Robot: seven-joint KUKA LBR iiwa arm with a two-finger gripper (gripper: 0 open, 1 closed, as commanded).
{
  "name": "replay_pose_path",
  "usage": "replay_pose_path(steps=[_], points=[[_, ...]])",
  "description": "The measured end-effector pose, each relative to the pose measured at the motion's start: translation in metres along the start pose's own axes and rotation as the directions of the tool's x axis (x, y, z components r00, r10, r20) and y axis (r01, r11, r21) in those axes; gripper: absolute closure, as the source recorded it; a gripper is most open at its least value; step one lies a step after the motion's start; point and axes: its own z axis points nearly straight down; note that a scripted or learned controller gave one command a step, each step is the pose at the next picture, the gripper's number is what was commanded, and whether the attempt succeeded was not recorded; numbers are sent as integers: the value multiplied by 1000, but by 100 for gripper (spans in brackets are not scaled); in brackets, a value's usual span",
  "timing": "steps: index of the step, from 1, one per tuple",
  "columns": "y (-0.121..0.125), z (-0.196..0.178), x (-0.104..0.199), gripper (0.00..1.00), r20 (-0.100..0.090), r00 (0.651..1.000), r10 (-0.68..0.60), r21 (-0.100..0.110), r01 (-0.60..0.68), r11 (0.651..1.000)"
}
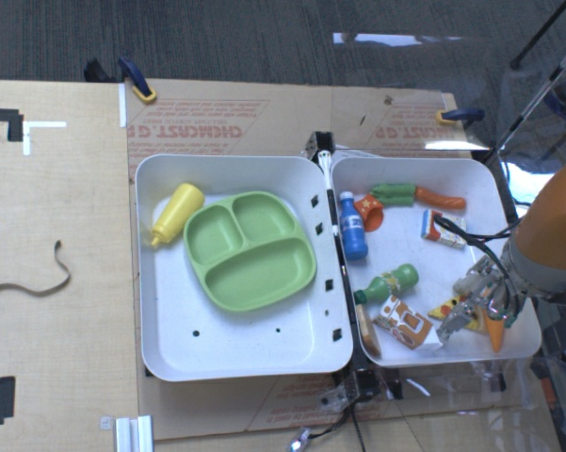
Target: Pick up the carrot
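Gripper point(483, 301) sits low over the near right corner of the right bin point(410, 165), well right of the blue bottle point(351, 229) and nearer the camera. Its opening cannot be read: wires and shiny metal crowd the tip. Nothing can be seen held in it.

- Small orange cone point(495, 333) is just beside the gripper, on the near side. Contact not clear.
- Printed packet point(410, 326) lies between the gripper and the bottle's near end, flat on the bin floor.
- Green bottle point(391, 283) lies tilted, just right of the blue bottle and nearer the camera.
- Red-and-white tube point(442, 232) is right of the blue bottle, about level with it.
- Carrot point(441, 199) lies flat, right of the blue bottle and farther back, by the bin's far wall. Its green top points toward the bottle. It is well apart from the gripper.
- Arm's orange band point(557, 222) is far right of the bottle, above the gripper.
- Left bin point(264, 361), left of the blue bottle: green divided plate point(251, 250), with a yellow bottle point(174, 213) beyond it, touching the plate's rim.
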Motion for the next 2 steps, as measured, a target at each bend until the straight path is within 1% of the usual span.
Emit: replay_pose_path(steps=[1, 2], points=[[1, -10, -1, 100, 4, 1000, -4, -1, 4, 1000], [3, -19, -2, 100, 7, 1000, -7, -2, 7, 1000]])
